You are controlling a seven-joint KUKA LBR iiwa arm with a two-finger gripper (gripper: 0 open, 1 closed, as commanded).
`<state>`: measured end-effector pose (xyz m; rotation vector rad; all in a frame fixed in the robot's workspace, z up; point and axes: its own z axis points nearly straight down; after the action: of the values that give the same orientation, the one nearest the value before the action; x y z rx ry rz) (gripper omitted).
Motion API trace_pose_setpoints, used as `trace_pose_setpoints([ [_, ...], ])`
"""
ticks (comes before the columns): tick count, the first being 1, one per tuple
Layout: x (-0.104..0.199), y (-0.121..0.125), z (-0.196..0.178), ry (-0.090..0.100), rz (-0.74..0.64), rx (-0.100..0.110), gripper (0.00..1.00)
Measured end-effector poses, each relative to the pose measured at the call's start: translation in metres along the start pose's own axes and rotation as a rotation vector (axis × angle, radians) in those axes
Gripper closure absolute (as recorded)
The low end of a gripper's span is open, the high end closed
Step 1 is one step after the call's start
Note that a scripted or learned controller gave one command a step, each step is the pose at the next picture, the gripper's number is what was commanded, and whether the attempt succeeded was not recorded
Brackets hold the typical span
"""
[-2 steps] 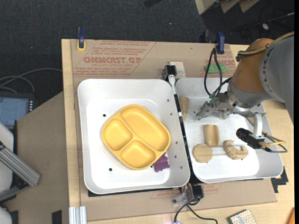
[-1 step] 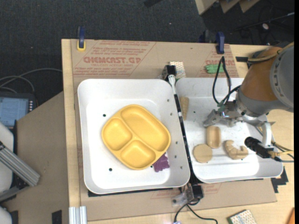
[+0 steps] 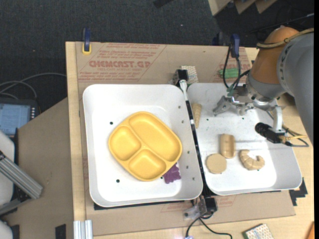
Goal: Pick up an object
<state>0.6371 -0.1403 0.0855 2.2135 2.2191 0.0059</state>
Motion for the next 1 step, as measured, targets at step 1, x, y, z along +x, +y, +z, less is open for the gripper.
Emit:
trace_pose_setpoints([
  [1,0.024,-0.0566,0.0006,0.005,0.004,0.014,0.0],
])
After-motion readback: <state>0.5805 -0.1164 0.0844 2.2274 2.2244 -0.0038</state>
